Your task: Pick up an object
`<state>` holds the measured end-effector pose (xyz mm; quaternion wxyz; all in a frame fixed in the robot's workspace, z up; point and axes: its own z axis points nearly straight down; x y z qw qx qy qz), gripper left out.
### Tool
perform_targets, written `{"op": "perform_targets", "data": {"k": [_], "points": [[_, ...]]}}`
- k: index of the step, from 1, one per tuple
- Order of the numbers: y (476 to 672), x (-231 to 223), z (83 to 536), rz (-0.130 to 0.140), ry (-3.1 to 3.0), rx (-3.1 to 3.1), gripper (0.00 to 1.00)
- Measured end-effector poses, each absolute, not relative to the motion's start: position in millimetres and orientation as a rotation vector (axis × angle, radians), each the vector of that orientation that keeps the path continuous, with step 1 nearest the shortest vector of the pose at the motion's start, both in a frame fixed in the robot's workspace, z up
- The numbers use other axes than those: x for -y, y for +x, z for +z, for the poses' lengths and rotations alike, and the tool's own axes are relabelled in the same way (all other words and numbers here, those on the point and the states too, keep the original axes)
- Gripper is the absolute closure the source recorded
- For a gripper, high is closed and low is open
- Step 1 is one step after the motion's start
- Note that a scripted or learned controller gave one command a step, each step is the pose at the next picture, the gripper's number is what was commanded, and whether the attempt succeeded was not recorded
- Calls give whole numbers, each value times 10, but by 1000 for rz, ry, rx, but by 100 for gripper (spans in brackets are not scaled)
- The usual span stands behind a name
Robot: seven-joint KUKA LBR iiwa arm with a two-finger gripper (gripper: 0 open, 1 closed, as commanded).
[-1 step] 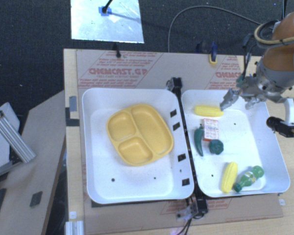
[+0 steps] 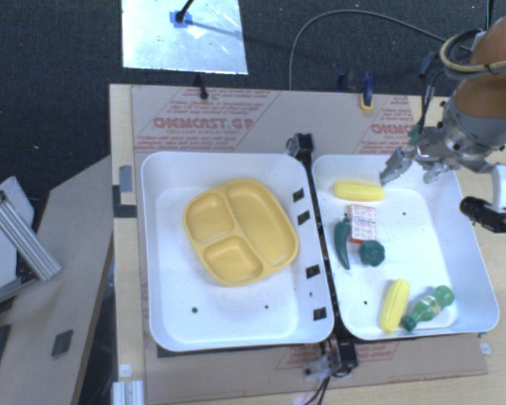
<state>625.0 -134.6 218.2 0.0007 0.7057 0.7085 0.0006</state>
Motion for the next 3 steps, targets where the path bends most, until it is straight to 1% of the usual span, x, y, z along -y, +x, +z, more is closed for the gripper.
{"op": "perform_targets", "data": {"k": [1,2,3], "points": [[6241,1260,1723,-1,2215,-2229,0],[6338,1290,1193,-2,2215,-2229,0],[6366,1279,869,9,2213,-2224,0]]}}
